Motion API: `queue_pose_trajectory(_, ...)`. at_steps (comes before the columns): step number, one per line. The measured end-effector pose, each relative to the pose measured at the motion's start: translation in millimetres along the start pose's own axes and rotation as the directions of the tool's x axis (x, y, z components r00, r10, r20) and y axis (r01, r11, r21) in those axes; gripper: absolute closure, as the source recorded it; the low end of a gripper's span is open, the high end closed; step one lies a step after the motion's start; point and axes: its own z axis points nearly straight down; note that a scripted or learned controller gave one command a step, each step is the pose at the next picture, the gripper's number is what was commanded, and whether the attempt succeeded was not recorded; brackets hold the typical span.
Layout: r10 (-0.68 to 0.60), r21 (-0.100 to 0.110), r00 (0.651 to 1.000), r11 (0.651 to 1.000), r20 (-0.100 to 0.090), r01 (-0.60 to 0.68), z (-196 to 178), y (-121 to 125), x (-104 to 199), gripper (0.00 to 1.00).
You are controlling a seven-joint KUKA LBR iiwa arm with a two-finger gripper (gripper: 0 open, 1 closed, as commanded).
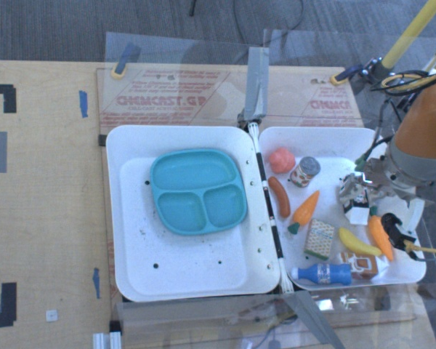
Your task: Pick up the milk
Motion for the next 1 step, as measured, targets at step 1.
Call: queue_pose_trajectory(1,0.117,0.001,0.993,0.993,0.000,-0.117,-87.8,-41.8,72.2,1.00)
